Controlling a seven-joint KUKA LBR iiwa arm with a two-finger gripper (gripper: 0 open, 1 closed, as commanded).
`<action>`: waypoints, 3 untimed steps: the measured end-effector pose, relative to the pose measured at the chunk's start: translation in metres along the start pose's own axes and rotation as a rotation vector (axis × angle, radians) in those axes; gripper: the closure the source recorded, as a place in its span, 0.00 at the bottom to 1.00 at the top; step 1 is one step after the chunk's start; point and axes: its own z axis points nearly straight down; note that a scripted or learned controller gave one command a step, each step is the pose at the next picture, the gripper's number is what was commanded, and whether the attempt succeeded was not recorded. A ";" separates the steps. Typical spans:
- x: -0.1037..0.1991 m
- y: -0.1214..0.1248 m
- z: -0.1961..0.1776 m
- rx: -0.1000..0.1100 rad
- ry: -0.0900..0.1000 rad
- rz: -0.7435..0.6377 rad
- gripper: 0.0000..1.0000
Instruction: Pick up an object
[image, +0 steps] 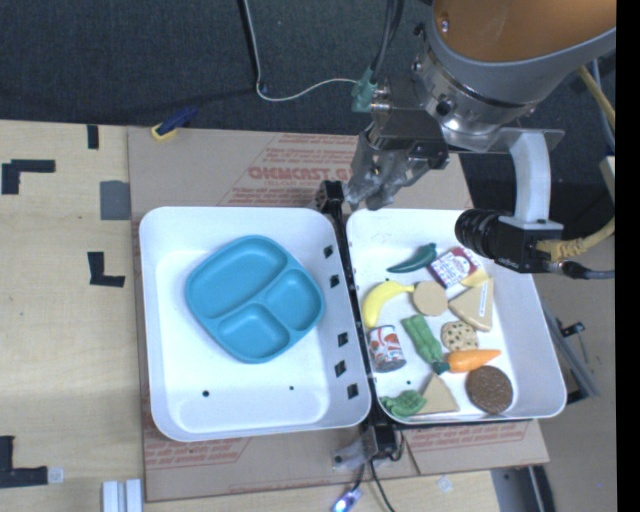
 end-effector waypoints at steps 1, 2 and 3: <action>0.078 0.000 0.003 0.004 -0.001 -0.002 1.00; 0.075 0.000 -0.008 0.005 -0.001 0.002 1.00; 0.013 -0.002 0.170 0.022 -0.010 0.012 1.00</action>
